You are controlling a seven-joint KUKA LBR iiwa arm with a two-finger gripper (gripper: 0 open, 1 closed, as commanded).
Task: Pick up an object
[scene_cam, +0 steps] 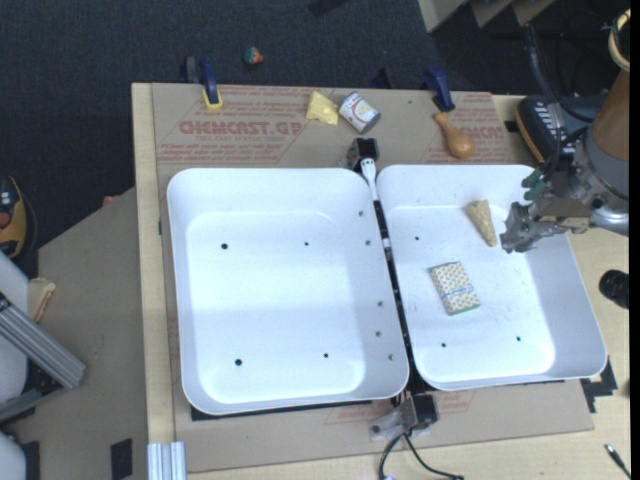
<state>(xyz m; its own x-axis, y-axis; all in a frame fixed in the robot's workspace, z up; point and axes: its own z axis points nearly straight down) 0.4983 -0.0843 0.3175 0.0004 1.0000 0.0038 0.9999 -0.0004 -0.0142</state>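
Now, end effector point(520, 230) beside the wedge point(483, 221) in the right bin point(560, 353).
Wedge's long axis runs up-down, narrowing downward; finger spacing cannot be told. Patterned packet point(454, 287) lies near.

Tan wedge point(483, 222) and patterned box point(454, 287), right bin point(560, 348).

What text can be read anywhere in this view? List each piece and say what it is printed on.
"CHEMCAST G P": red print on the brown board behind the left bin.
More red print on the board behind the right bin, too broken up to read.
Small box on the board: markings too blurred to read.
Patterned packet in the right bin: no legible words.
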